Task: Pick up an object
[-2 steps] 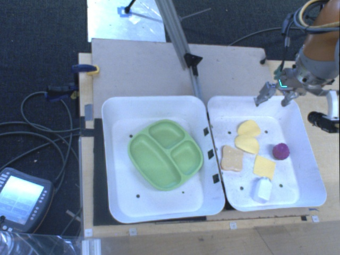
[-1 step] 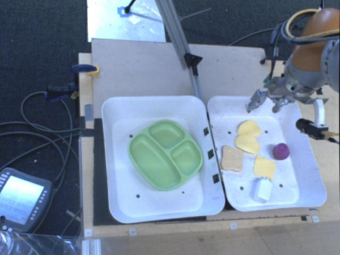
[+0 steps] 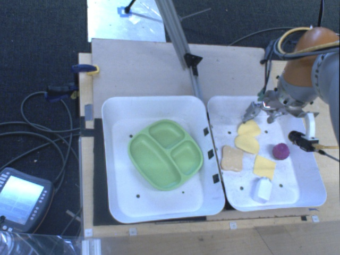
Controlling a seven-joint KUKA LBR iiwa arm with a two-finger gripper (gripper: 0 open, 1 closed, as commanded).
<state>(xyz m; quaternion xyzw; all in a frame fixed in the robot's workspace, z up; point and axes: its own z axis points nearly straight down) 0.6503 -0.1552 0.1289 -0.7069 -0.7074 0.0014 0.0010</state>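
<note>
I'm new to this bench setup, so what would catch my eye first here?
The green divided plate fills the middle of the left bin. In the right bin, yellow pieces lie beside a purple ball. The claw hangs over that bin's far end, just above the yellow pieces.

- The table (image 3: pixel 138 68) has a pale, bare top toward the back.
- Two white bins sit on it side by side: left bin (image 3: pixel 119 195), right bin (image 3: pixel 313 193).
- A blue-and-yellow clamp (image 3: pixel 86 68) grips its left edge.
</note>
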